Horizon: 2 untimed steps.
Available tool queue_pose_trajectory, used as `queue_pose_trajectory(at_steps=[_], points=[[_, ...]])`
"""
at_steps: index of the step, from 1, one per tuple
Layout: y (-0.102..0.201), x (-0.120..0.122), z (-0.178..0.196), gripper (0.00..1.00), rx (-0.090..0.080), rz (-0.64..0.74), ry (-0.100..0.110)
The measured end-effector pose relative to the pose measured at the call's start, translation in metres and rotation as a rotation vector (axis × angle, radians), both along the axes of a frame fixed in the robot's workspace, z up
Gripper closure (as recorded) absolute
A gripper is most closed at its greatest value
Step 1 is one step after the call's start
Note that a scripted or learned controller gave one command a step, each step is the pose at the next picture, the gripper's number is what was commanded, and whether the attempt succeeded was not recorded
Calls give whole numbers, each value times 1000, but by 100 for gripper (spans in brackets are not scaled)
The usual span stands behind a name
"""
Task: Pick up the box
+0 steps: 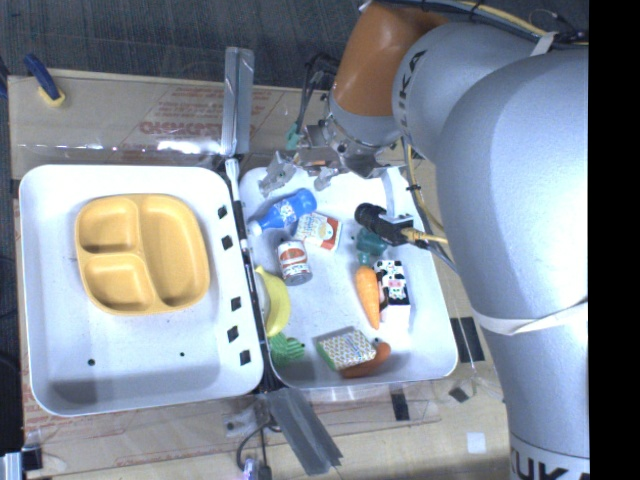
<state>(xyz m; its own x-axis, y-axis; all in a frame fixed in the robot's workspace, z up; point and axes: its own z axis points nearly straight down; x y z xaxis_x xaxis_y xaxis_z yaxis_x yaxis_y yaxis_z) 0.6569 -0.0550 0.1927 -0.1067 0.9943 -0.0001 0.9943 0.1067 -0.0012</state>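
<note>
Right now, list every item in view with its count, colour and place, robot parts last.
Left bin: one, white, left side of bench.
Right bin: one, white, beside it.
Divided tray: one, yellow, in left bin.
Bottle: one, blue, right bin, far end.
Can: one, red and white, right bin centre.
Carton: one, white and red, beside the can.
Banana: one, yellow, right bin's left wall.
Carrot: one, orange, right bin.
Box: one, patterned, right bin's near end.
Arm: one, grey with orange band, right.
Hand: one, above right bin's far end.
</note>
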Motion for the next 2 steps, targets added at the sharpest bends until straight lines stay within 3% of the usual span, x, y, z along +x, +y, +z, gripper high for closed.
queue_pose_trajectory(at_steps=[1,2], points=[[-37,0,-84,0,0,95,0],[-39,-61,-101,0,1,299,2]])
